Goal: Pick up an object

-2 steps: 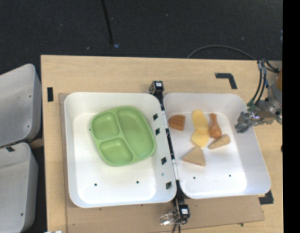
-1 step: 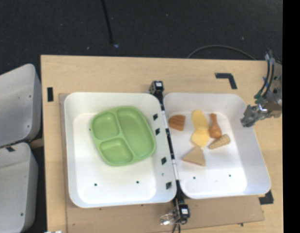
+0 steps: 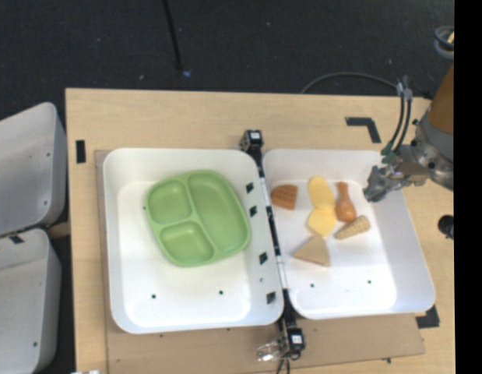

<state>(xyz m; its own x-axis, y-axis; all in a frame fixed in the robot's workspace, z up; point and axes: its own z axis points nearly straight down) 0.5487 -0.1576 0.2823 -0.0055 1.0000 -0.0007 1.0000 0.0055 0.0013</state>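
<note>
On the counter (image 3: 178,119) we record two white bins. Left bin (image 3: 124,287): one green divided plate (image 3: 198,218). Right bin (image 3: 381,279), centre of frame: brown roll (image 3: 285,196), two yellow pieces (image 3: 321,205), orange drumstick (image 3: 345,201), tan wedge (image 3: 313,252), tan cone (image 3: 353,227). Pincer (image 3: 378,185) sits at the right bin's upper right edge; we cannot tell its opening, nothing seen in it.

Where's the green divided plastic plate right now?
The green divided plastic plate lies in the left white bin, near its centre, across the divider from the food pieces.
</note>
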